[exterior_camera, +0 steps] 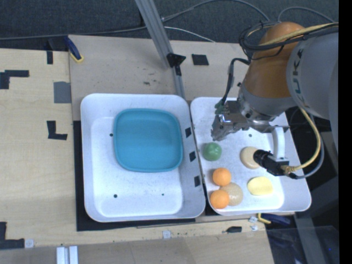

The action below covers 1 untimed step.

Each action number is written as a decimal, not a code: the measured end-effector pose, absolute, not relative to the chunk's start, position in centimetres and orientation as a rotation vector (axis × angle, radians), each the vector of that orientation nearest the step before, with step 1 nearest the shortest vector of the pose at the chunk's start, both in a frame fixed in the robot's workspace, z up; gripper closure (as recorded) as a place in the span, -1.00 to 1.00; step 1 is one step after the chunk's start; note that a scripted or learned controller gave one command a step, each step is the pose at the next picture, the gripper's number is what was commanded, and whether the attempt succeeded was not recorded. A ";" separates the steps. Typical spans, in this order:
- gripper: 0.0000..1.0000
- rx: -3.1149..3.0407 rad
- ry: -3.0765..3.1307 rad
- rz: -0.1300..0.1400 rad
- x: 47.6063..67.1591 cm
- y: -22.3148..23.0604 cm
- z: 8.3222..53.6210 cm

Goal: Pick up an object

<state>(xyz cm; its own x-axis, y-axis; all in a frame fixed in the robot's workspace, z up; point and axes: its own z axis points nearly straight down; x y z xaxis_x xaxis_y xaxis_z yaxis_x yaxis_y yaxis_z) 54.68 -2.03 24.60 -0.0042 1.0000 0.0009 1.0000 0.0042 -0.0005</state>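
1. Green ball, the object nearest to the gripper, lies in the right bin, close to the bin's left wall, at about 9 o'clock from the bin's middle.
2. The gripper hangs just above the green ball, at 12 o'clock from it. Its dark fingers point down toward the ball, but nothing is visible between them. How wide the jaws stand I cannot tell, because the fingers look as one dark shape from this angle.
3. The arm, grey with an orange band, comes in from 3 o'clock and covers the upper right part of the right bin.
4. Two orange balls lie at 6 o'clock from the green ball: the upper orange ball and the lower orange ball. A beige ball touches the lower one on its right side.
5. A cream oval lies at 3 o'clock from the green ball, and a yellow piece lies below it.
6. The left bin holds a blue plate, lying flat in its upper half.
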 end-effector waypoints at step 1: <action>1.00 -2.215 -2.225 0.002 55.8 3.1 23.0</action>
<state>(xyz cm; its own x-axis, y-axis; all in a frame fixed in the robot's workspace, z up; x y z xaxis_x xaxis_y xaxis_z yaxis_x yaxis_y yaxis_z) 55.79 3.09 23.01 -0.0044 1.0000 0.0005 1.0000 0.0044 -0.0022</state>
